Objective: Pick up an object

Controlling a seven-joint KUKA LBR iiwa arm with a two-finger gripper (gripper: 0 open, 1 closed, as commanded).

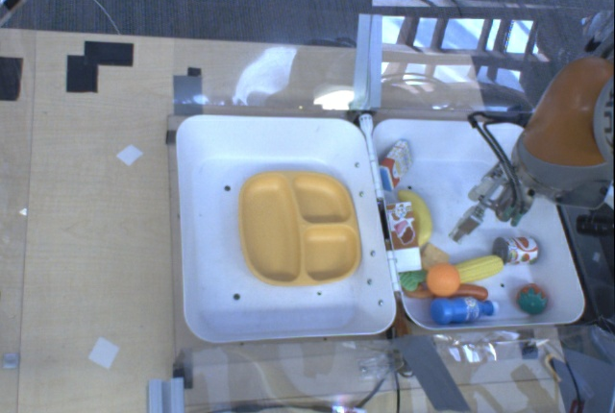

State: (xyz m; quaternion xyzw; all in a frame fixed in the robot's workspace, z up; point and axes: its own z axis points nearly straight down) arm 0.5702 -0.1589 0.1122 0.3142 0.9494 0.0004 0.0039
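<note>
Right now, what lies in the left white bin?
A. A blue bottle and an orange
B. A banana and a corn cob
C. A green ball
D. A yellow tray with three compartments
D: the yellow tray with three compartments sits in the left bin, while the blue bottle, orange, banana, corn cob and green ball are all in the right bin.

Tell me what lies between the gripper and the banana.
Bare white bin floor; in the camera view nothing lies between the gripper and the banana.

Yellow tray (288,229) — white bins (207,209) — blue bottle (459,309).
</note>
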